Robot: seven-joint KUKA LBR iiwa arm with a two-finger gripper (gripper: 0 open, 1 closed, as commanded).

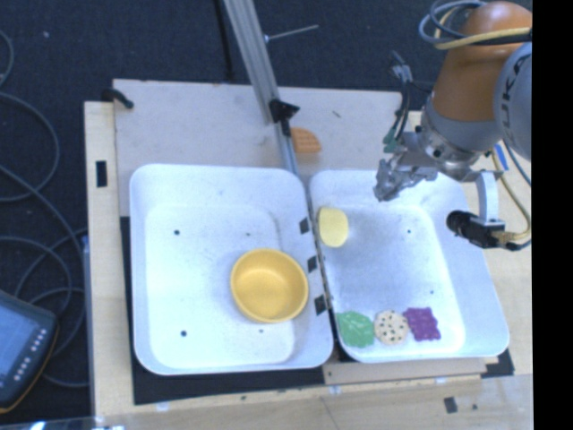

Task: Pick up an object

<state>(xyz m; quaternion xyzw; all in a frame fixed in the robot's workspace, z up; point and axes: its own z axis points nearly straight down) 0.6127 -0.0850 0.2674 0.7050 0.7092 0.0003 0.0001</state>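
Right bin [466,267] has open floor mid-way; gripper [391,186] hangs at its back rim, opening unclear.

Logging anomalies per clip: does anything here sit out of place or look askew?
One thing: a small orange object lies on the bench behind the bins, outside both, beside the metal post. Everything else sits inside a bin: the yellow bowl upright in the left bin, the rest in the right.

Tan tabletop [197,115] fills mid frame. On it: 2 white bins side by side, left bin [157,240] centre-left, right bin [466,303] centre-right, edges touching. Small orange object [306,141] sits on bare tabletop just above bins, top centre.
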